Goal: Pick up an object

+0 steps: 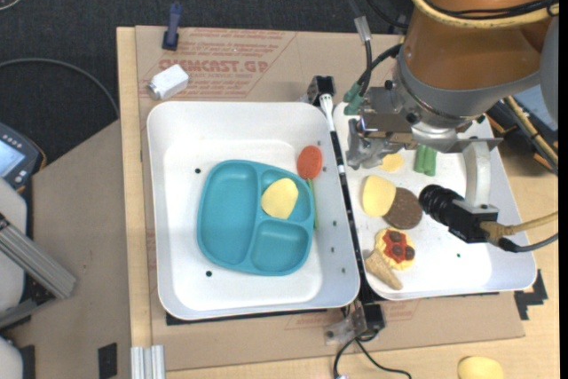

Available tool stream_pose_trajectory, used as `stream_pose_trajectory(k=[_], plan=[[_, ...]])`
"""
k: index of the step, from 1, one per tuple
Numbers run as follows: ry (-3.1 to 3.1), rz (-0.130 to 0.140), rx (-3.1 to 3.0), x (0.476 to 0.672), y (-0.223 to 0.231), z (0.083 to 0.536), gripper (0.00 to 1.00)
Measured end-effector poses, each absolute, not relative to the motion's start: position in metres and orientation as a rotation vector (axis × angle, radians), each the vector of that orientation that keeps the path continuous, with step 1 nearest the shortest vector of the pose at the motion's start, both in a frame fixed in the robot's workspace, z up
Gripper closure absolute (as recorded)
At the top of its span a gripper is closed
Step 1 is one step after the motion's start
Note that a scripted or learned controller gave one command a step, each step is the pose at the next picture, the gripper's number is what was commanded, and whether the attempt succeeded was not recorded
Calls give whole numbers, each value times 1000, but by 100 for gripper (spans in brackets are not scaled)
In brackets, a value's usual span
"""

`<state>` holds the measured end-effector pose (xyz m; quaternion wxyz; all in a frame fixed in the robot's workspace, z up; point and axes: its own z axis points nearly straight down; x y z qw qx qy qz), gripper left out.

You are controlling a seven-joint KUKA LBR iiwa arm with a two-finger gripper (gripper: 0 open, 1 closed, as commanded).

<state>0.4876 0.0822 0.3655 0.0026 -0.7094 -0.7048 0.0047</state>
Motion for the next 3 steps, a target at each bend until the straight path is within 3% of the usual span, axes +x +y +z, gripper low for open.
stream_pose_trajectory(k=[1,2,3], plan=[[-2232,-27,-2223,480,109,507,100],[-2232,-12,-2213,479,178,537,100],[-2211,23,-2223,504,145,385,100]])
